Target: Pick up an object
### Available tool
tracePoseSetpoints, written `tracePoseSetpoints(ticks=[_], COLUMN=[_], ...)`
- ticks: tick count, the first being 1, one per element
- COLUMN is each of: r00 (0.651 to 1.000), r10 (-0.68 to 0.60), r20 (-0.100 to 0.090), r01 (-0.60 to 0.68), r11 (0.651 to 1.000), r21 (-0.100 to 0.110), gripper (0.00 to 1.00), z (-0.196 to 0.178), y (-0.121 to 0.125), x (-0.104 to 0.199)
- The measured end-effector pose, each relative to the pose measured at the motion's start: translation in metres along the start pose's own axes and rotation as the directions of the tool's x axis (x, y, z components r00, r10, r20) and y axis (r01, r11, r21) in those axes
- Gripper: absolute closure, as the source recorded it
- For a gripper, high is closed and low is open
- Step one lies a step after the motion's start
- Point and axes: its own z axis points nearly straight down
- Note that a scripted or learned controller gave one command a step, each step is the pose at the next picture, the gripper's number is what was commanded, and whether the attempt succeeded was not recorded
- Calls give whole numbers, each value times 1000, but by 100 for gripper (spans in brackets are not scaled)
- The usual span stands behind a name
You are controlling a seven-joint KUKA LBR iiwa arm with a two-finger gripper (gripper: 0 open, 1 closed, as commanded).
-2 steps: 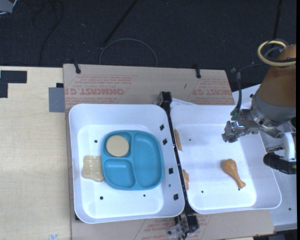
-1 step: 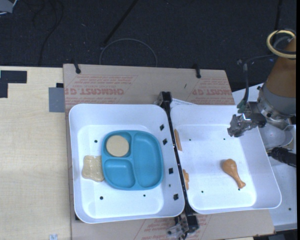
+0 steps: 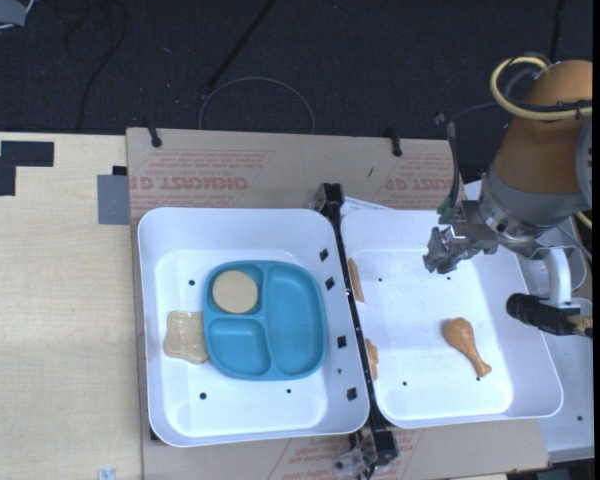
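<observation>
Gripper [image 3: 446,254] is seen over the right bin [image 3: 410,388], near its 1 o'clock area; whether it is open or closed cannot be told, and nothing is seen held. A chicken drumstick [image 3: 466,345] lies at 5 o'clock from it, apart. In the left bin [image 3: 170,238] a blue divided plate [image 3: 275,333] carries a round cookie [image 3: 234,291]; a pale bread piece [image 3: 185,336] touches the plate at 9 o'clock.

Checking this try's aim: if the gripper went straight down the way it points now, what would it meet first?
Probably bare floor of the right bin. The gripper hangs over its upper part, apart from the drumstick, which lies nearer the camera; depth is unclear from this slant.
</observation>
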Motion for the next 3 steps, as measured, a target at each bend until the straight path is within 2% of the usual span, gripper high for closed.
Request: tracePoseSetpoints(ticks=[2,3], r00=[1000,1000], r10=[0,-1], r20=[-1,-1], r01=[0,1], r11=[1000,1000], r21=[3,3], gripper=[100,100], z=[25,33], y=[7,8], x=[90,150])
